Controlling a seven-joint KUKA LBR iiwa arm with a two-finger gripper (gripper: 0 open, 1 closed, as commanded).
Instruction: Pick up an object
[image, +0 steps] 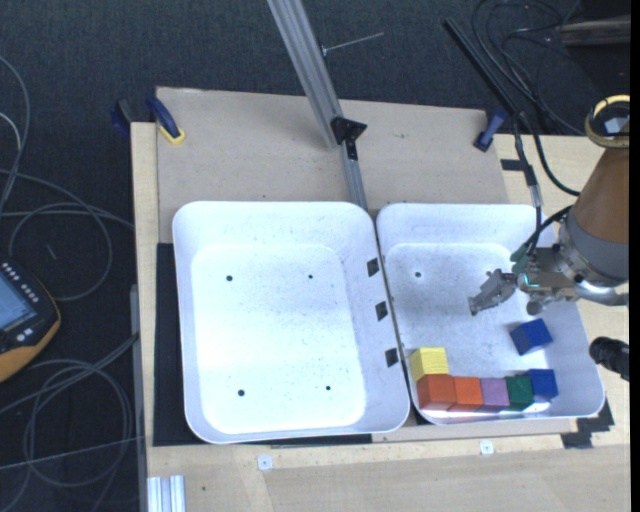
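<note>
Camera view has the gripper (492, 290) poised over the right bin (455, 225), nothing visibly held; how wide it stands I cannot tell; a blue block (531, 335) lies just beside it, others crowding the near wall.

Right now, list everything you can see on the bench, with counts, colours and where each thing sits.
white bins: two, side by side on the bench.
yellow block: one, right bin, near edge, above the orange block.
orange block: one, left end of a row along the right bin's near wall.
second orange block: one, next in the row.
purple block: one, next.
green block: one, next.
blue block: one, right end of the row.
loose blue block: one, apart, right bin.
blue clamps: two, far bench corners.
arm: one, grey, over the right bin.
gripper: one, above the right bin's floor.
</note>
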